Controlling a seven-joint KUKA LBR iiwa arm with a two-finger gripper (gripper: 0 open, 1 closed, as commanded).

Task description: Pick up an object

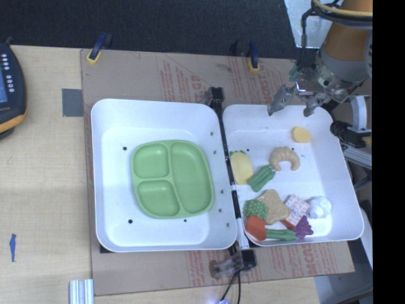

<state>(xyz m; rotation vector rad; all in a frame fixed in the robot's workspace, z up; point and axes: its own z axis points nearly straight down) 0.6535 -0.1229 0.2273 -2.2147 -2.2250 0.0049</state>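
Note:
My gripper [293, 104] hangs open over the far edge of the right bin [335, 170], its two fingers spread apart with nothing between them. Below it in that bin lie toy foods: a small yellow piece [301, 134], a tan croissant [285, 158], a pale yellow lemon-like piece [241, 166], a green pickle [261, 178], a tan bread slice [273, 206], green peas [254, 208], a carrot [266, 230], a pink patterned block [296, 206], a purple piece [304, 227] and a white piece [319, 206].
The left bin [107, 170] holds a green divided plate [171, 178]. Black clips join the bins at the far [216, 96] and near [231, 265] ends. A yellow-and-black pendant [9, 87] lies at the left edge of the bench.

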